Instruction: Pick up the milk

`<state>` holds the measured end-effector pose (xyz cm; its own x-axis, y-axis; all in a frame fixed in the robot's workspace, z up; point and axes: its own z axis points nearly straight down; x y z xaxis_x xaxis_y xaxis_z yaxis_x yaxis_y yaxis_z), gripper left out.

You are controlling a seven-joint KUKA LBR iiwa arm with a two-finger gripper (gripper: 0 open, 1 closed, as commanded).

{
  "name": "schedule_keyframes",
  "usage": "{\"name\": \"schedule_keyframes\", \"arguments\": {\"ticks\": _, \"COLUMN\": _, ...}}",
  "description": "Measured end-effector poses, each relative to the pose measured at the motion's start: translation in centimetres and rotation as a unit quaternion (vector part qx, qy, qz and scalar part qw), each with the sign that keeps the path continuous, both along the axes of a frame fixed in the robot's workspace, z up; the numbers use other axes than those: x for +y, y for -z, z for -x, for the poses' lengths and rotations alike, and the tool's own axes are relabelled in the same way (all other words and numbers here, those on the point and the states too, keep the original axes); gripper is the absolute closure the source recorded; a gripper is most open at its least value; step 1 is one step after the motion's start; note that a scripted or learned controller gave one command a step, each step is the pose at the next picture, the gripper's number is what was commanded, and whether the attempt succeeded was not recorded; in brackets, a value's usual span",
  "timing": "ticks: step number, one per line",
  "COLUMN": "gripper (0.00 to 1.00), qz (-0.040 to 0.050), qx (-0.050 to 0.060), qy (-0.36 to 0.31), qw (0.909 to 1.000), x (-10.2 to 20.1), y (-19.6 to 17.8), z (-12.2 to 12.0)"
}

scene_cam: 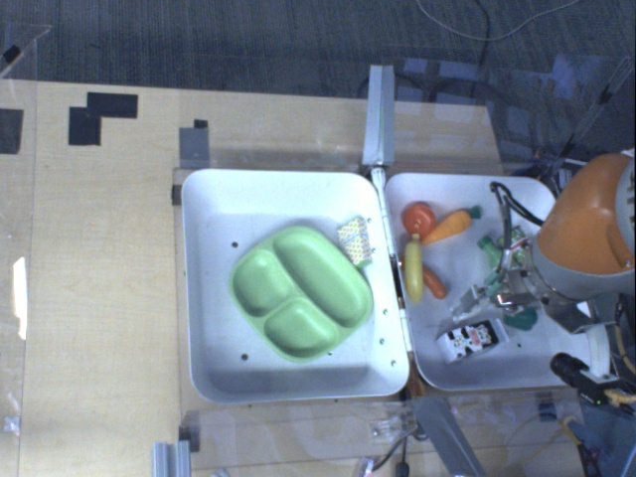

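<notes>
Milk: small white carton with black patches [471,339], lying flat on the near floor of the right-hand shallow white bin [437,371], close to its near wall.
Carton's long axis: runs left to right with a slight tilt, its right end a little farther back.
Gripper: metal two-finger gripper [497,294] below the grey arm with its orange band [586,229], low over the right bin.
Milk from the fingers: just beside them, nearer and a little left; the tips look to be above the carton's far edge, not around it.
Fingers: cluttered with cables, so I cannot tell whether they are apart or together; nothing is seen between them.
Neighbours: teal object [519,317] at the carton's right end; yellow banana-like piece [413,264] to the far left.
Left bin: green three-part plate [301,291].
</notes>
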<state>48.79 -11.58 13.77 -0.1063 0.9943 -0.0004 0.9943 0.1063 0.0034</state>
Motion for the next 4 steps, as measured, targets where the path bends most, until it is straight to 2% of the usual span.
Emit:
{"name": "schedule_keyframes", "arguments": {"ticks": 1, "gripper": 0.00, "qz": 0.0004, "qx": -0.001, "qy": -0.029, "qw": 0.9996, "x": -0.7, "y": -0.4, "z": -1.7}}
{"name": "schedule_keyframes", "arguments": {"ticks": 2, "gripper": 0.00, "qz": 0.0022, "qx": -0.005, "qy": -0.116, "qw": 0.9932, "x": 2.7, "y": 4.8, "z": -0.3}}
{"name": "schedule_keyframes", "arguments": {"ticks": 3, "gripper": 1.00, "qz": 0.0021, "qx": -0.009, "qy": -0.116, "qw": 0.9932, "x": 2.8, "y": 3.7, "z": -0.6}}
{"name": "schedule_keyframes", "arguments": {"ticks": 4, "gripper": 0.00, "qz": 0.0021, "qx": -0.009, "qy": -0.116, "qw": 0.9932, "x": 2.8, "y": 3.7, "z": -0.6}}
